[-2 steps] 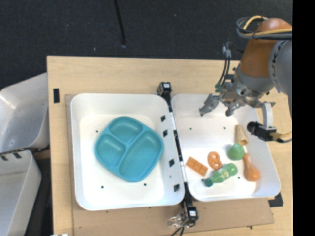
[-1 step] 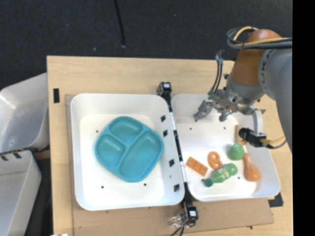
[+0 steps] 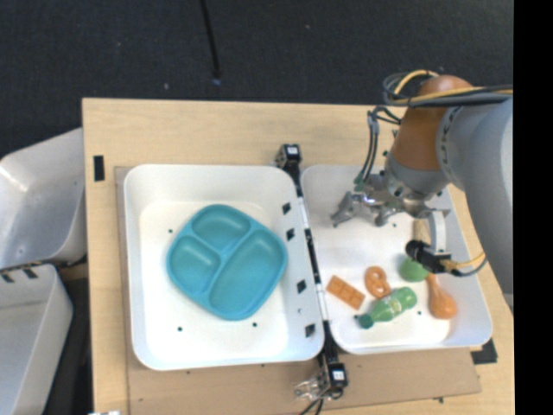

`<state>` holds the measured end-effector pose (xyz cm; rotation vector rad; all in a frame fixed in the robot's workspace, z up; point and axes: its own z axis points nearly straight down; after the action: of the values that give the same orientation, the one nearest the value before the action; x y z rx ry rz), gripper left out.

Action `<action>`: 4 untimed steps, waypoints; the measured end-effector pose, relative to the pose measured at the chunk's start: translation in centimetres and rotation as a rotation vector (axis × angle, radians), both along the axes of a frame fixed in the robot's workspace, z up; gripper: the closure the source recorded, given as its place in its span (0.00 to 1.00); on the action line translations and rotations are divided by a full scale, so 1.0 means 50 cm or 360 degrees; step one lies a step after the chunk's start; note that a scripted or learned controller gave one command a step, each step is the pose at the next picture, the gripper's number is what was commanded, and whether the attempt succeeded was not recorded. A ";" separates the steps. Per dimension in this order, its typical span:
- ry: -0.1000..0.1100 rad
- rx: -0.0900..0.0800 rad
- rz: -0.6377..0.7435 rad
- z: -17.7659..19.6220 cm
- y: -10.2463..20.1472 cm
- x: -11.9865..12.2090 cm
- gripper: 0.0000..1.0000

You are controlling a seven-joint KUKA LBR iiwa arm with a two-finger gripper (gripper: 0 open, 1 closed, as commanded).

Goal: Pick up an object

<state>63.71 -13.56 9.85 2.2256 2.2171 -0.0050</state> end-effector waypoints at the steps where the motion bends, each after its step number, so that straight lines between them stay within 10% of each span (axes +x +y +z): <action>1: -0.0011 0.0000 -0.0004 0.029 -0.002 0.003 1.00; 3: -0.0011 0.0002 0.0004 0.211 -0.011 -0.011 1.00; 4: -0.0005 0.0006 0.0015 0.249 0.081 -0.052 1.00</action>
<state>61.13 -9.53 22.27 2.2158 2.2277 0.0027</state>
